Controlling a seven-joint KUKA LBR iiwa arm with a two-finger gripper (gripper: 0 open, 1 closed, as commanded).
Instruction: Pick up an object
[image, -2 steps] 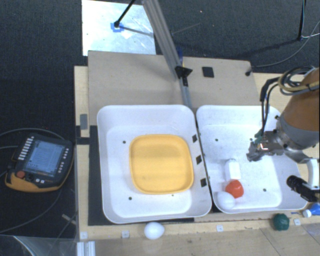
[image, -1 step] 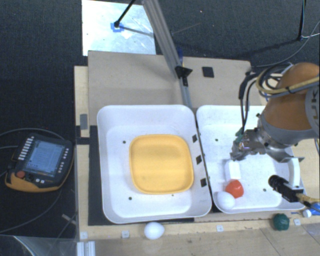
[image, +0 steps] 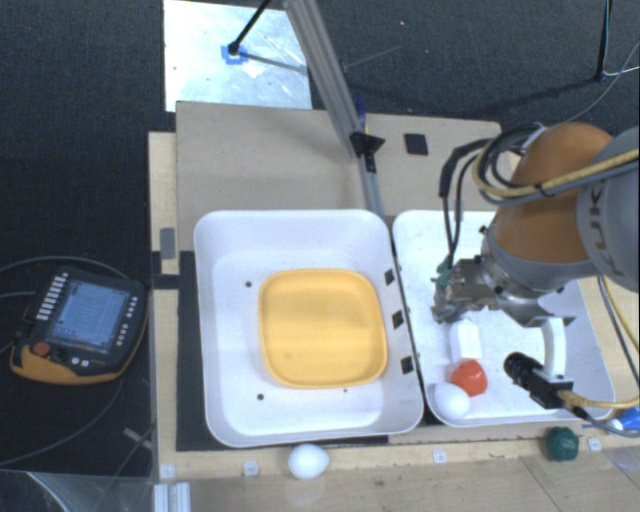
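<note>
My gripper hangs low over the left part of the right bin, under the grey and orange arm. Just below it lies a small white block. An orange-red ball sits in front of that block, and a white egg-like object rests at the bin's front left corner. Nothing shows between the gripper's tips. The left bin holds a square yellow plate in its middle.
Outside the bins, a white egg shape lies on the bench's front edge and a dark green ball at the front right. A control pendant sits on the floor at the left. A slanted metal pole stands behind the bins.
</note>
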